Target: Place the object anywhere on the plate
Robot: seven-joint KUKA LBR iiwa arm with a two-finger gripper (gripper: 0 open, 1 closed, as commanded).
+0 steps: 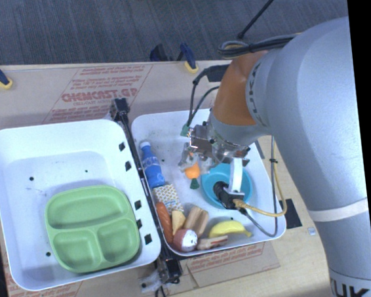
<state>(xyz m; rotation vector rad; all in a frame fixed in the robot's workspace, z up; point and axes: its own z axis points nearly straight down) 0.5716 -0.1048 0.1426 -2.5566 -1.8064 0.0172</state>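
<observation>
One gripper (193,155), finger spread unclear, hovers by one orange piece (192,171); one green plate (92,227) lies left.

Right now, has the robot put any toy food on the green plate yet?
Not yet. The green plate in the left bin has nothing on it. The gripper is down in the right bin, just above a small orange toy. I cannot tell if it has grabbed it. Lifting and carrying are left.

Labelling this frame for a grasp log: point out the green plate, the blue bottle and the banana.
green plate (86,211): camera view, ridge between its compartments.
blue bottle (153,170): camera view, middle of its body.
banana (228,228): camera view, middle of the fruit.
</observation>
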